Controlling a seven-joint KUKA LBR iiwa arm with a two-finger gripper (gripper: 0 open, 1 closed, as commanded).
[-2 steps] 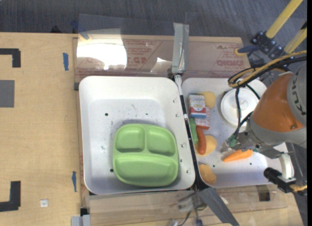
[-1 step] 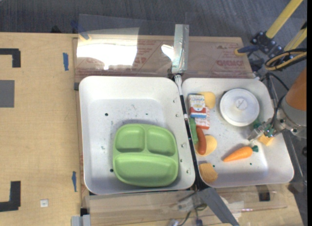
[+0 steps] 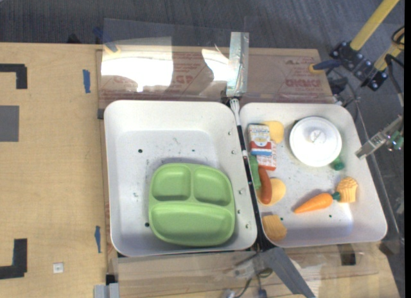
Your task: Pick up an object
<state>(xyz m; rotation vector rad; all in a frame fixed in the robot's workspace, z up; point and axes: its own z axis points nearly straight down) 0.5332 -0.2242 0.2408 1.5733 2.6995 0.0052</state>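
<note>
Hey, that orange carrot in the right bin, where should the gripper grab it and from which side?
Probably the carrot at its thick middle, coming straight down from above, fingers closing across its width. It lies flat on the right bin floor, slanted, green tip toward the yellow corn piece, with bare floor along both long sides for the fingers.
</note>
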